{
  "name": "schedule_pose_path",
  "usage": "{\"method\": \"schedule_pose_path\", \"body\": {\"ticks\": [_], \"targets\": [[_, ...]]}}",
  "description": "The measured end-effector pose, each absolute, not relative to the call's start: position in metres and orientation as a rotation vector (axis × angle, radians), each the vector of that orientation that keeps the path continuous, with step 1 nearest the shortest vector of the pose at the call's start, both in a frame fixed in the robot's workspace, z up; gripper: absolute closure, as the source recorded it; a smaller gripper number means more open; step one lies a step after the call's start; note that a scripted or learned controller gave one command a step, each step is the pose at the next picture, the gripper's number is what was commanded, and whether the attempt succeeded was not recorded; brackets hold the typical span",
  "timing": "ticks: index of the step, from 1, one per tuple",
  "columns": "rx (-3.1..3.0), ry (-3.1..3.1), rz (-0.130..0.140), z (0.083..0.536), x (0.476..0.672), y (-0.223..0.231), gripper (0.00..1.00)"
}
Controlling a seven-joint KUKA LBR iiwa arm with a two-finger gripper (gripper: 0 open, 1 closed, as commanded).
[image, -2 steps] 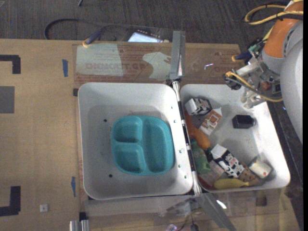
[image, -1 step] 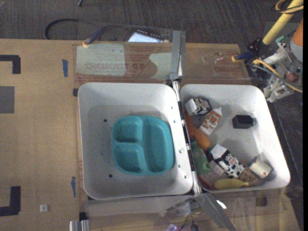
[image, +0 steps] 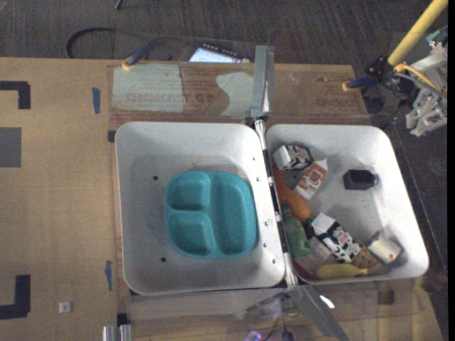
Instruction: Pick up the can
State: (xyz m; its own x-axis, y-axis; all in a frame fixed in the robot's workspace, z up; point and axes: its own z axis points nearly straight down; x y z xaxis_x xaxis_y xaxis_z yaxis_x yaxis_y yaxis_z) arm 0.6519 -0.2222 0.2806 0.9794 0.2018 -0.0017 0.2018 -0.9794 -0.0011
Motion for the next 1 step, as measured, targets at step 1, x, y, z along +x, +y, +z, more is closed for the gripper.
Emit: {"method": "schedule_pose_path", "body": {"ticks": [1], "targets": [[-3.121, -0.327, 0.004, 0.1469, 0.6347, -0.2081, 1.00]]}}
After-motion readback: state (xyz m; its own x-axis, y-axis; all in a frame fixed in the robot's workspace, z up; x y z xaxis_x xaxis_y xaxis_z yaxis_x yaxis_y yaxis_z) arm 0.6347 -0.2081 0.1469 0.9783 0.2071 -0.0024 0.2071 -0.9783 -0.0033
